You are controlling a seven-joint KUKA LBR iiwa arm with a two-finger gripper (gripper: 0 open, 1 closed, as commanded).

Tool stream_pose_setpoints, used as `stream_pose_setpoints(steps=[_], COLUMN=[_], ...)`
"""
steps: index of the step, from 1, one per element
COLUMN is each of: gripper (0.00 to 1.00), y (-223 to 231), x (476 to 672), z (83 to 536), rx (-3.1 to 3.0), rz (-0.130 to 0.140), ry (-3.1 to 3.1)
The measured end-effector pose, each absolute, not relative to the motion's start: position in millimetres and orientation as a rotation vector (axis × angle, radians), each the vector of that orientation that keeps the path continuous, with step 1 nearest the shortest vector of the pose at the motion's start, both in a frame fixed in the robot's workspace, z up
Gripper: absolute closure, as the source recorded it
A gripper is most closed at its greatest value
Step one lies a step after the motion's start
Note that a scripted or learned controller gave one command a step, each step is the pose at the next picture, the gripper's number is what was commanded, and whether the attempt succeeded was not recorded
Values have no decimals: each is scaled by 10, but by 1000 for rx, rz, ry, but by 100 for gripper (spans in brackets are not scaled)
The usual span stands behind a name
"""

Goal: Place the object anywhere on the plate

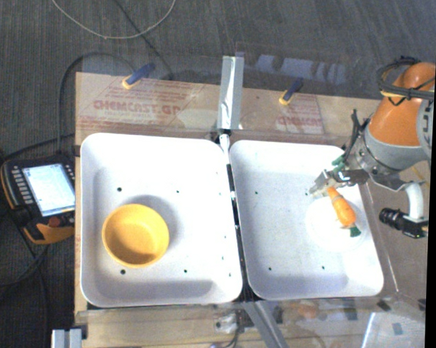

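Near edge of bench: metal frame pieces (262,327) and a clear plastic sheet (384,335) run below the two bins.

Left bin (98,273) holds a yellow bowl (135,234), upright, in its lower-left part, well apart from everything else. Rest of that bin's floor shows only small dark dots.

Right bin (271,280): a white plate (324,225) sits toward its right side, hard to pick out vs the white floor, only a faint round outline. On the plate's right part lies the carrot (340,209), an orange toy w/ a green tip, tilted w/ the green end toward the near right. It rests on the plate surface.

Gripper (333,179) hangs just above the carrot's upper end, at the bin's right wall. Fingers look slightly apart w/ nothing between them; carrot lies below and beside them, not clamped. Can't tell if a fingertip touches the carrot's top. Nothing else stands betw. gripper and plate.

Arm (397,127) comes in from the right, orange band over grey wrist, a black cable fitting (400,219) beside it.

Left of bench on the floor: teach pendant (43,191) w/ lit screen.

Far side: cardboard backing (149,105), a metal post (230,98) betw. the bins, two clamps (138,75) w/ yellow tips, and a loose cable (116,21) on dark carpet.
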State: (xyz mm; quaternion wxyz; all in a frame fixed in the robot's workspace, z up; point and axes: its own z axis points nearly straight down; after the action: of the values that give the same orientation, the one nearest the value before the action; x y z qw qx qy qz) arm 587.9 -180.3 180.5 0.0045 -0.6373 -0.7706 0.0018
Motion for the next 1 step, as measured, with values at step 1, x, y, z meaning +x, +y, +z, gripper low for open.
stream_pose_setpoints(steps=[1], gripper=[100], y=[-1231], x=[5616], z=[2588], rx=[-2062], rz=[10], ry=[-2360])
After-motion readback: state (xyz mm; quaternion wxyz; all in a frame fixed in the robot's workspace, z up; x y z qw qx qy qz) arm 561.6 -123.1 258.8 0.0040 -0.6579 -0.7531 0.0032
